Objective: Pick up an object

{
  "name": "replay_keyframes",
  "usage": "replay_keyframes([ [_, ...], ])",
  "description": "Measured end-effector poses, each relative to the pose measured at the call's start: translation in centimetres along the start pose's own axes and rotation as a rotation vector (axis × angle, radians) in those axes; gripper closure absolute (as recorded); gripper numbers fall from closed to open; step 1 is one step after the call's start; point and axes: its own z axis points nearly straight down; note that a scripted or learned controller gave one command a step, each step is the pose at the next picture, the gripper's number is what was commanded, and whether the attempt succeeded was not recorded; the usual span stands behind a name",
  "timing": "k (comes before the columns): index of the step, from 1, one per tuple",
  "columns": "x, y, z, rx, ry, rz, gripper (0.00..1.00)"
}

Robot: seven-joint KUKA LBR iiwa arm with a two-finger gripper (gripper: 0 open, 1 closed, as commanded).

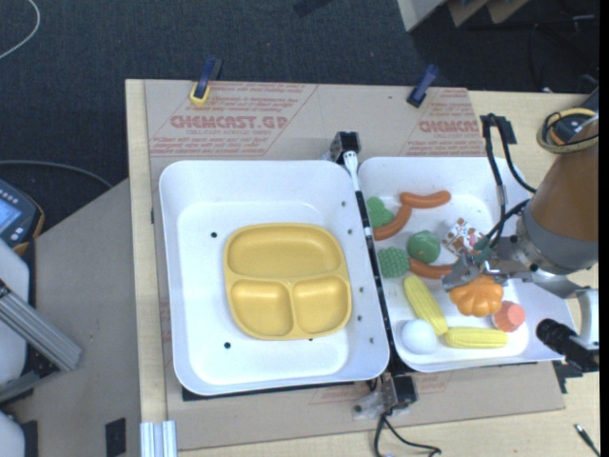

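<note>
Far to the left of the end effector [473, 272], the left bin [181, 284] holds a yellow divided tray [285, 281], and just left of the end effector in the right bin [381, 174] lie a green broccoli piece [423, 246], a red sausage [424, 199] and a yellow corn cob [423, 303]. The end effector is low in the right bin, right at the top of an orange pumpkin toy [477, 297], but whether it is released or clenched I cannot tell, because its tip blurs into the clutter. To its right the arm [563, 208] hides part of the bin, and a small pinkish-red toy [508, 317] sits just below and right.
</note>
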Motion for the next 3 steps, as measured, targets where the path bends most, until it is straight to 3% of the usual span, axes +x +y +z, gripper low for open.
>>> replay_keyframes([
  [1,6.5,0.2,-7.5,-0.002,0.002,-0.004,1.00],
  [2,15.4,-0.1,-0.7,0.014,0.004,-0.004,1.00],
  [3,19.4,2.8,-8.9,-0.003,0.002,-0.002,1.00],
])
